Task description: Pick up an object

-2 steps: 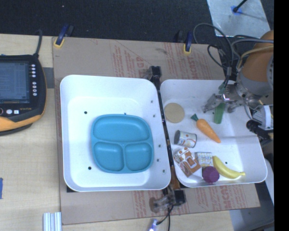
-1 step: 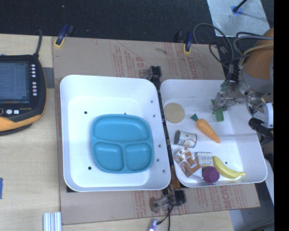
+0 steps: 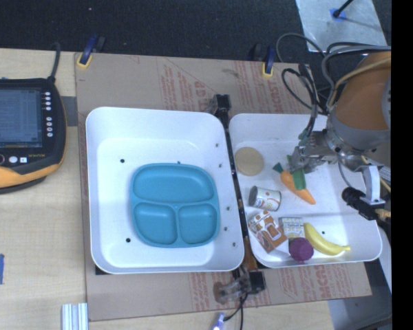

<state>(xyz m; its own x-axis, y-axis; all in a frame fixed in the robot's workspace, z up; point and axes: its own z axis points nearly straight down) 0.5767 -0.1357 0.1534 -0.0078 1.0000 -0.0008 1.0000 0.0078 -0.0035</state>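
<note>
While the carrot point(image 3: 299, 187) lies in the right bin point(image 3: 261, 126), its leafy green end points up toward the gripper point(image 3: 304, 162), which hangs right over that end, so close that contact cannot be judged. It is a toy: orange, tapered, tip aimed lower right. Whether the claw is apart or together cannot be told, since the wrist blocks it. Left of the carrot rests a tan disc point(image 3: 249, 161); below-left of it a small can point(image 3: 266, 198) lies on its side. Below the carrot sit a brown packet point(image 3: 267, 231), a purple fruit point(image 3: 301, 249) and a banana point(image 3: 325, 241). Far left of the carrot, the left bin point(image 3: 107, 126) holds a blue divided tray point(image 3: 173, 204).
</note>
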